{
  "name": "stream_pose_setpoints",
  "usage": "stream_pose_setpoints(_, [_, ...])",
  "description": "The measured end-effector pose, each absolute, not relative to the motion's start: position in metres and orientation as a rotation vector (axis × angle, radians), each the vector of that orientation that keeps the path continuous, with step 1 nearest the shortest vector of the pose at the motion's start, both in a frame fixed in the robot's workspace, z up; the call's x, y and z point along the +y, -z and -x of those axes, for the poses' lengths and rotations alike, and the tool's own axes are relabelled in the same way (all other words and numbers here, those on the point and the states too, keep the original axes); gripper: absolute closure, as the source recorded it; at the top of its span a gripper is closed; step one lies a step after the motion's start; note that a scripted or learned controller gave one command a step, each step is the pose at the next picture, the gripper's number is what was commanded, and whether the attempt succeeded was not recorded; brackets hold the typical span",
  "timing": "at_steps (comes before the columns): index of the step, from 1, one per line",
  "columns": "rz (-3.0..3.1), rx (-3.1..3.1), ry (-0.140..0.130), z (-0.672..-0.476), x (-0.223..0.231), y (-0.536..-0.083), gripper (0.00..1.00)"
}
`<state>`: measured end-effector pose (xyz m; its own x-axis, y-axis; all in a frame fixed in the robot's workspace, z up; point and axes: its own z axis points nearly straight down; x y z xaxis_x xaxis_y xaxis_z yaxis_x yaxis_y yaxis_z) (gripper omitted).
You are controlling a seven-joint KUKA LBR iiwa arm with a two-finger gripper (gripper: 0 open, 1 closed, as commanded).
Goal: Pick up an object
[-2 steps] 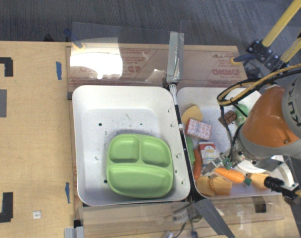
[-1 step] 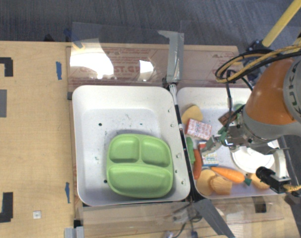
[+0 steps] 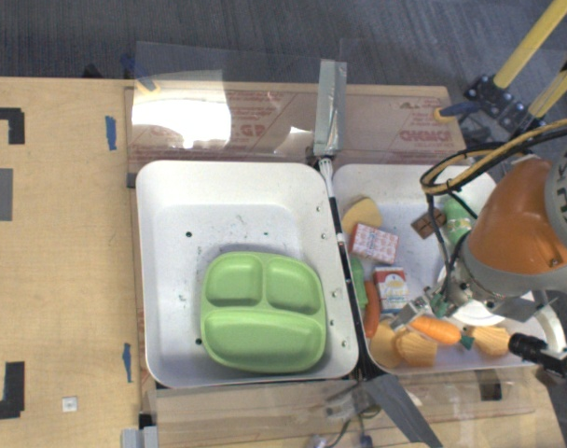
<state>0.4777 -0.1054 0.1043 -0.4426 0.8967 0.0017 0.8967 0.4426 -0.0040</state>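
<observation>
The right bin (image 3: 407, 177) holds several toy foods. Among them are a tan wedge (image 3: 361, 214), a pink-and-white box (image 3: 374, 243), a red-and-white carton (image 3: 392, 288), an orange carrot (image 3: 438, 329) and two yellow pieces (image 3: 410, 346) (image 3: 493, 342). My gripper (image 3: 441, 302) hangs low over the bin's front right part, just above the carrot and to the right of the carton. The orange-banded wrist (image 3: 515, 227) hides the bin's right side. Nothing can be seen held.
The left bin (image 3: 172, 203) carries a green divided plate (image 3: 263, 312) in its front half. A green stick (image 3: 358, 273) and an orange strip (image 3: 371, 312) lie along the right bin's left wall. Cables (image 3: 461, 171) loop above the wrist. Wooden bench lies to the left.
</observation>
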Motion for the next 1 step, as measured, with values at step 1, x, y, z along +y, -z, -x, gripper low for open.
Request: stream_pose_setpoints(1, [2.112,-2.332,0.006,-0.5216,-0.1007,-0.088,0.0])
